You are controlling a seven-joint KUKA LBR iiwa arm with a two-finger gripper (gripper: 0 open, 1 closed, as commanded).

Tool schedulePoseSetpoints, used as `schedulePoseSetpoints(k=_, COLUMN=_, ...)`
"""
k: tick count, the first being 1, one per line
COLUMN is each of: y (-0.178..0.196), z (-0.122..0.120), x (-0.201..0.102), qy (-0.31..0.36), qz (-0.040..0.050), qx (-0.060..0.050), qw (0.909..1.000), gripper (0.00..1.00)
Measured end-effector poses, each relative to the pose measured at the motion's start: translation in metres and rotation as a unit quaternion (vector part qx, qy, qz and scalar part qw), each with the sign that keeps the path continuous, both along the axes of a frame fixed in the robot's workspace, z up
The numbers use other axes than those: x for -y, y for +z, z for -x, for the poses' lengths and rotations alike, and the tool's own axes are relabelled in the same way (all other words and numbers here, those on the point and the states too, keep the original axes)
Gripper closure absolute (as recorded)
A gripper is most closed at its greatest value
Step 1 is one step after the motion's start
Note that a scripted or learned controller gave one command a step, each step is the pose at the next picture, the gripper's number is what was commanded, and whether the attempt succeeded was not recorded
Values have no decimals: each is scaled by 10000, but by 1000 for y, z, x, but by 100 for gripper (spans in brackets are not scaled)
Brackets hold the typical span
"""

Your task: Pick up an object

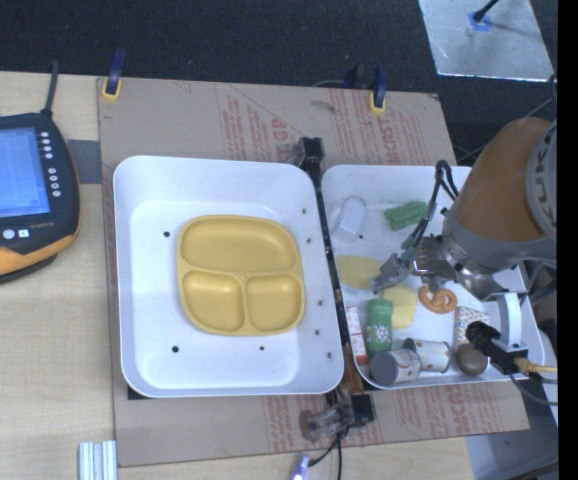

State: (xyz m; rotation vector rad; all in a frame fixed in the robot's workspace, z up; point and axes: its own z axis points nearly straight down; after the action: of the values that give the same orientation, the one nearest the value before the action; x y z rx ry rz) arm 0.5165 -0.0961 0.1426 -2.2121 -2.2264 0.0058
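Several small light items crowd the right bin (369, 176); the pincer (397, 266), narrowly parted, suits the stiff green bottle's (379, 321) middle.

The worktop (29, 368) carries a clamped cardboard sheet (269, 128) under two white bins (134, 268), with a teach pendant (14, 193) at its left.

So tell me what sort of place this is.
Probably a robotics lab bench set up for grasping trials: two white bins on clamped cardboard, a teach pendant at the left, and the arm's gripper over a bin of small mixed objects.
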Motion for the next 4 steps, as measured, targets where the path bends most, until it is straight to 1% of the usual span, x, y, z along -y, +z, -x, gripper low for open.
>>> schedulePoseSetpoints(k=1, y=-46, z=17, x=10, qy=-1, qz=-1, qx=1, qw=10000, gripper=0)
schedulePoseSetpoints(k=2, y=-35, z=17, x=12, qy=13, qz=9, qx=8, qw=10000, gripper=100)
schedulePoseSetpoints(k=3, y=-35, z=17, x=12, qy=22, qz=10, qx=2, qw=10000, gripper=0)
schedulePoseSetpoints(k=4, y=-51, z=41, x=5, qy=4, qz=-4, qx=5, qw=10000, gripper=0)
